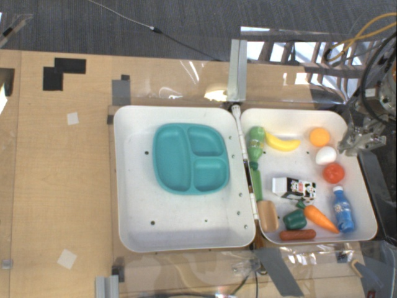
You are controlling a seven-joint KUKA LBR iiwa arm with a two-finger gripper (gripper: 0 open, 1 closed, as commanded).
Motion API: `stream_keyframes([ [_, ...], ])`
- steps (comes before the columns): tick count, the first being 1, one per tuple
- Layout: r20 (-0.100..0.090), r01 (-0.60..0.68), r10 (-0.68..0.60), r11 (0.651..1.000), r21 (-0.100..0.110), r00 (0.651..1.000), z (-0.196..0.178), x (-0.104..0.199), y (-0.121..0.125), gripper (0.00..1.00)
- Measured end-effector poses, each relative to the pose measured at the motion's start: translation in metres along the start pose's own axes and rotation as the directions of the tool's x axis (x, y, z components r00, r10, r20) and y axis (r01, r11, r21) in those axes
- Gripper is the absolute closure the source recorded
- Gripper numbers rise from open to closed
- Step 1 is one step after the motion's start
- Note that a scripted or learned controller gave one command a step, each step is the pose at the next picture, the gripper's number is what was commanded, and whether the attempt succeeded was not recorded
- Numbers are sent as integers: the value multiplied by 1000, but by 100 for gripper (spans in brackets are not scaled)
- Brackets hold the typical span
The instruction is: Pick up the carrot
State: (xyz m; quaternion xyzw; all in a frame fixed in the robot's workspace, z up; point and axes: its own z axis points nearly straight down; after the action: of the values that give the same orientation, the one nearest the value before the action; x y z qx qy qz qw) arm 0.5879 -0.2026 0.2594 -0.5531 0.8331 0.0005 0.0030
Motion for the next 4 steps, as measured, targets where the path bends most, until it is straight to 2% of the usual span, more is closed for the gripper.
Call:
stream_keyframes([
  [1, -1, 138, -138, 990, 14, 990, -91, -30, -72, 100],
  [2, -1, 275, -275, 961, -4, 961, 19, -1, -8, 100],
  [3, -10, 397, -397, 917, 19, 918, -134, -3, -13, 100],
  [4, 2, 769, -769, 640, -5, 640, 17, -5, 26, 100],
])
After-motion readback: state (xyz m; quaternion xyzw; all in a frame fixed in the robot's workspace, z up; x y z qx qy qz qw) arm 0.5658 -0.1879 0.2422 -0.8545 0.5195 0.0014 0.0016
